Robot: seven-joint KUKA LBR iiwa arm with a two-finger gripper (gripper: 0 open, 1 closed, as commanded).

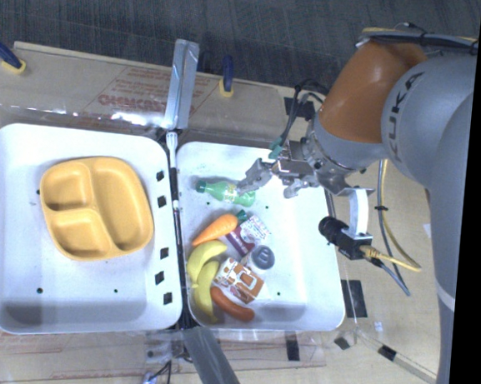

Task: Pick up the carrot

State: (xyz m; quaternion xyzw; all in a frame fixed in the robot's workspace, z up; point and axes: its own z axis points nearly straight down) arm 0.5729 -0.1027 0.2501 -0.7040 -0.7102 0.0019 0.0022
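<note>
Carrot (216,226) is seen lying untouched in the right bin (315,294) beside the bananas (202,269), while the pincer (269,171), spread and holding nothing, is poised above the green bottle (224,192), likely pre-grasp.

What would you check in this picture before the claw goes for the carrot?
1. Carrot in plain sight: ok. The carrot lies in the right bin, its top uncovered.
2. Claw above the carrot: not ok. The claw hangs further back, over the green bottle.
3. Claw free of any load: ok. Nothing shows between its fingers.
4. Room around the carrot: not ok. The bananas touch it on one side and a small packet crowds its leafy end.
5. Way down unblocked: cannot tell. The bottle sits very near the line between claw and carrot.
6. Left bin out of the way: ok. The yellow plate lies there, apart.
</note>
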